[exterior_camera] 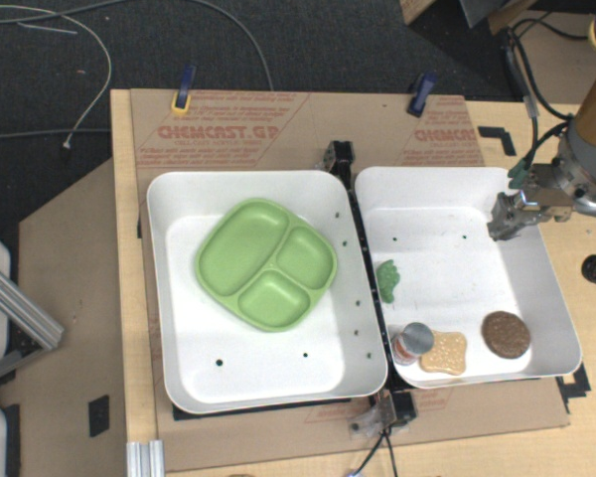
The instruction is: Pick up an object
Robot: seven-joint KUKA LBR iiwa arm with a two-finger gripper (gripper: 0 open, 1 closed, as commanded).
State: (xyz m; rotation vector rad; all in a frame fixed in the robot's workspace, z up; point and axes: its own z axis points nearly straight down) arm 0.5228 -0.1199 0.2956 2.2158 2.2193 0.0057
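Green scrap (387, 279), long axis up-down, left side of right bin (556, 296).

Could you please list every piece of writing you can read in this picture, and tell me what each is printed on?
"CHEMCAST GP" as best it reads, in red, last letters unsure, on the cardboard sheet behind the left bin.
The same red print, cut short and too blurred to spell out, on the cardboard behind the right bin.
The smaller red lines beside both are too small to read.

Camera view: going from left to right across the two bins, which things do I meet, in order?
Green plate → green leaf → small can → tan cracker → brown cookie → hand.
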